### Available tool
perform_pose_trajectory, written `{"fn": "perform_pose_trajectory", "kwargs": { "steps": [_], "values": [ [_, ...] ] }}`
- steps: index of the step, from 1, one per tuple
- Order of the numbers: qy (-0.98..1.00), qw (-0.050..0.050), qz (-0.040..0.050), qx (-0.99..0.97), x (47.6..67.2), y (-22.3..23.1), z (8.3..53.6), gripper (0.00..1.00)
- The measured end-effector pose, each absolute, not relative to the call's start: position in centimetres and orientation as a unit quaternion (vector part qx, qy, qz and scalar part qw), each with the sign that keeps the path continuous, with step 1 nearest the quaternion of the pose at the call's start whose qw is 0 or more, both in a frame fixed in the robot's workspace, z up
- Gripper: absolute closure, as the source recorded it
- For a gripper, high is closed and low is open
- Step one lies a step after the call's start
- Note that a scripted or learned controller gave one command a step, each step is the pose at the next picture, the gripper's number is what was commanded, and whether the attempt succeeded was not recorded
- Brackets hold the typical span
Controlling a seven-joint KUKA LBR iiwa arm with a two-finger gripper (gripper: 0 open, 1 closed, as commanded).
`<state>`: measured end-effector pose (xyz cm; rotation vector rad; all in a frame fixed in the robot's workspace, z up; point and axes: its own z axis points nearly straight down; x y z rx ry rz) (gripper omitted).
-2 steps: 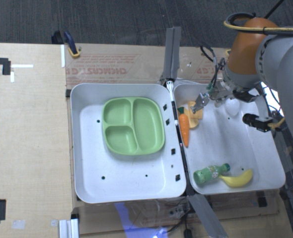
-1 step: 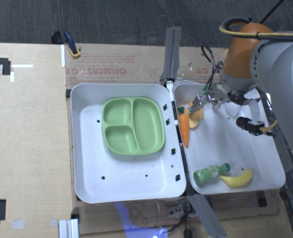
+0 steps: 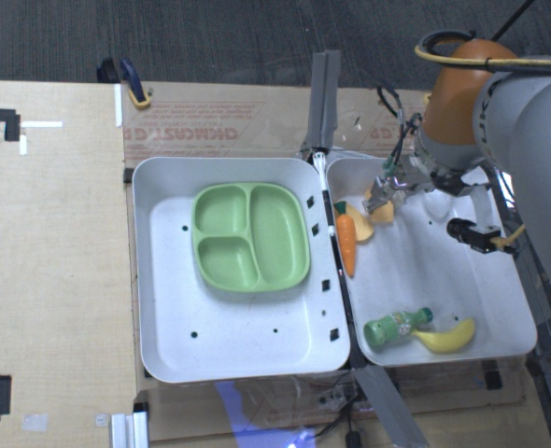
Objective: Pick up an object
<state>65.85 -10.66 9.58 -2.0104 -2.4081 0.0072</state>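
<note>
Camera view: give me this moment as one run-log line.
gripper: low in right bin, over yellow piece | carrot beside | bottle, banana near front | green tray: left bin

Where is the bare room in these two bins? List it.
Left bin: floor in front of the green plate. Right bin: middle floor between the carrot and the banana. Crowded: its far left corner, around the gripper.

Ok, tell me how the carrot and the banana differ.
The carrot is orange and straight; the banana is yellow and curved. The carrot lies at the right bin's left wall, near the gripper; the banana lies at its front, beside a green bottle. Both share that bin.
</note>
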Motion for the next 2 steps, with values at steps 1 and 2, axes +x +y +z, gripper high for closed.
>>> {"fn": "perform_pose_trajectory", "kwargs": {
  "steps": [1, 2],
  "values": [
    [-0.764, 0.001, 0.0013, -0.646, 63.8, -12.5, 9.0, 1.00],
    [-0.728, 0.001, 0.0017, -0.686, 65.1, -5.4, 18.9, 1.00]
  ]
}}
